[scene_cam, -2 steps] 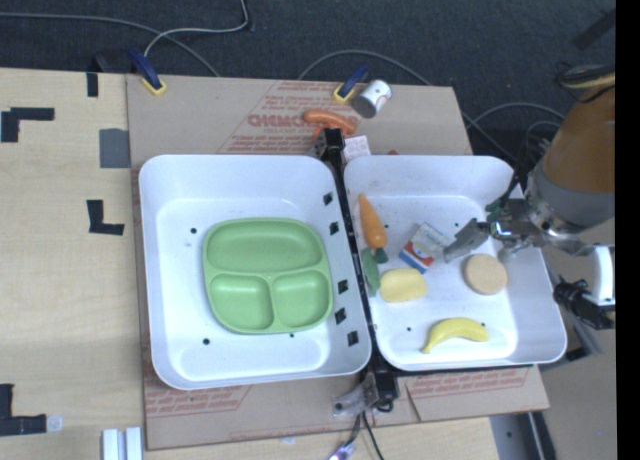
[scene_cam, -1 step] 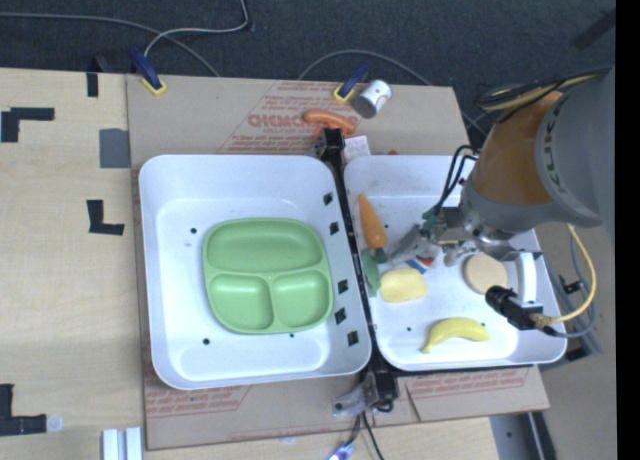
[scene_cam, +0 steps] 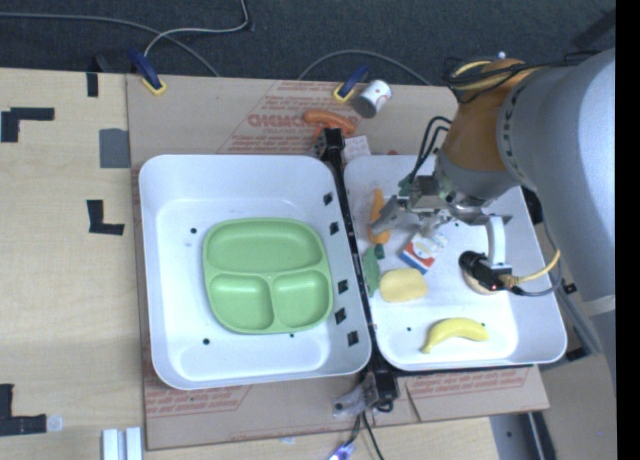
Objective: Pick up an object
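Right bin (scene_cam: 545, 343): one banana (scene_cam: 454, 333), one yellow block (scene_cam: 403, 285); pincer (scene_cam: 420, 216) state unclear.

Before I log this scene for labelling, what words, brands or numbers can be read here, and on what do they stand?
Red print on the cardboard sheet above the bins: upside down and too blurred to read.
Red print on the cardboard's front edge: too small to read.
Small red, white and blue packet in the right bin: markings unreadable.
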Tool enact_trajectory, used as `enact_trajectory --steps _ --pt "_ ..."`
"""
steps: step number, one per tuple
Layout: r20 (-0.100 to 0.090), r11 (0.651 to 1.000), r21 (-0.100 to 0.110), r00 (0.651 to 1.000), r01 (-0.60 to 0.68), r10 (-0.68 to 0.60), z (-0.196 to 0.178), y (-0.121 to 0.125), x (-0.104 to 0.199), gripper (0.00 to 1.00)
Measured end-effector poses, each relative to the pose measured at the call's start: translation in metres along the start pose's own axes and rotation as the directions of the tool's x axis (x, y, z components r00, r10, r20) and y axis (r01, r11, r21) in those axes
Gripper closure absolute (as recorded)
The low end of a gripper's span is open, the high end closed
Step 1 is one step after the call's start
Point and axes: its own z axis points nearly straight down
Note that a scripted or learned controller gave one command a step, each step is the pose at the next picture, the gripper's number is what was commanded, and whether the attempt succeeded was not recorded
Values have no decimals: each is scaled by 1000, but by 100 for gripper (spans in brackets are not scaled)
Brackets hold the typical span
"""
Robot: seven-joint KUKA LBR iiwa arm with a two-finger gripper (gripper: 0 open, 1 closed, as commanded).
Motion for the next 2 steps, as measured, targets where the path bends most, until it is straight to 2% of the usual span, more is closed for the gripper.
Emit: enact_trajectory --steps 1,2 --pt "2 1000 -4 1000 1 -1 21 55 -4 0" --pt "4 1000 -3 1000 2 -2 11 55 -4 100"
